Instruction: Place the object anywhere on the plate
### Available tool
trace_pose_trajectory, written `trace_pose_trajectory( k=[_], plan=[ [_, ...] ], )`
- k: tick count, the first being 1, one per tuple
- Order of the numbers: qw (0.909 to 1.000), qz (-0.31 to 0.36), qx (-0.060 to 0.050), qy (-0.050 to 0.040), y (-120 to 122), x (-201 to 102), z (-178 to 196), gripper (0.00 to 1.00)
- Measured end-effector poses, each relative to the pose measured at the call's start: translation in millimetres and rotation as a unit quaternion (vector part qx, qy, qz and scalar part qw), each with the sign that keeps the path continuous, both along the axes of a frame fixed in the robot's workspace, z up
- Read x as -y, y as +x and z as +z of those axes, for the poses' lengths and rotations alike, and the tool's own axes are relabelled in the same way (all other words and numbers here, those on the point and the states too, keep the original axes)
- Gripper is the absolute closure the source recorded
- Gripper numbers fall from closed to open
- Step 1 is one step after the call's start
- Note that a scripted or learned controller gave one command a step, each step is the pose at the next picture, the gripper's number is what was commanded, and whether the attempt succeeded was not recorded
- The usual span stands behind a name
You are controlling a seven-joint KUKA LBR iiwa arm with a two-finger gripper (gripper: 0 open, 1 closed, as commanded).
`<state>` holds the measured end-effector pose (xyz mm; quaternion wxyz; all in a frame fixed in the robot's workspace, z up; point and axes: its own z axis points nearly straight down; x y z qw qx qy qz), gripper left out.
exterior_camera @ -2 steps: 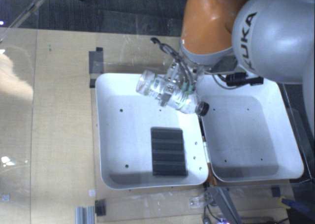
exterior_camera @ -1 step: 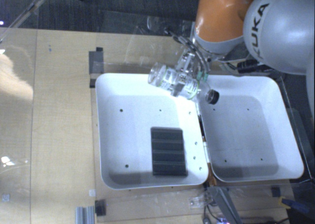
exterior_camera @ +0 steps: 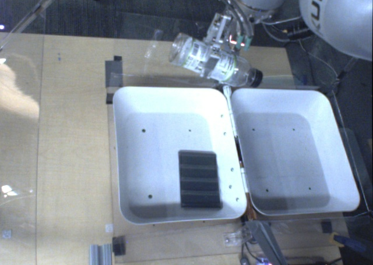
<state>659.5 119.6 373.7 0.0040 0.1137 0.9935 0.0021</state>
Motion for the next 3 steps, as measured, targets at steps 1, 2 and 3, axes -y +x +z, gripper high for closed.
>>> trace_pose_trajectory(
  k=[1,2,3],
  plan=[
    [0.9532,0.302,0.000,-0.0017,-18.8,-20.6,-41.7,1.00],
    [0.9945,0.105,-0.002,-0.0005,-25.5,-91.7,-141.8,1.00],
    [0.9721,0.235,0.001,-0.0015,-15.5,-42.8,-86.6,1.00]
  ],
)
